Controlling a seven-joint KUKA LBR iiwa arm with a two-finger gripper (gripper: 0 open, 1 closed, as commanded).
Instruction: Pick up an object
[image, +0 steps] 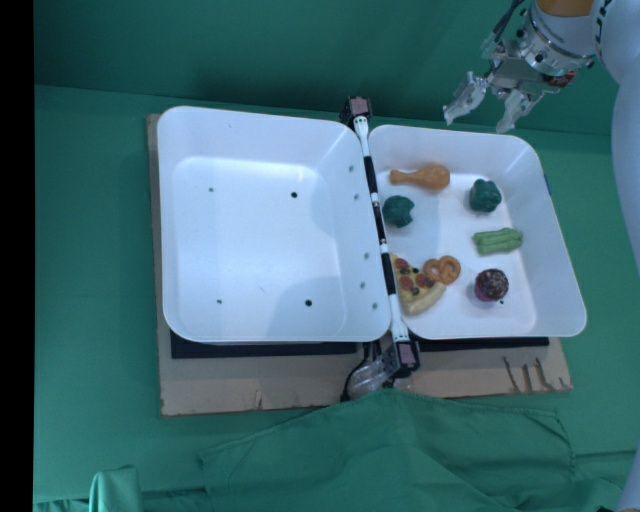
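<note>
My gripper hangs above the far edge of the right bin, open, with nothing between its fingers. Below it in that bin lie an orange chicken drumstick, two dark green broccoli pieces, a green ridged pickle, a pretzel, a pizza slice and a dark purple-red round fruit. All of them rest on the bin floor, apart from the gripper.
The left bin sits beside the right one, joined along a black-and-white hinge bar. Both rest on a cardboard sheet on green cloth. A fold of green fabric lies at the front.
</note>
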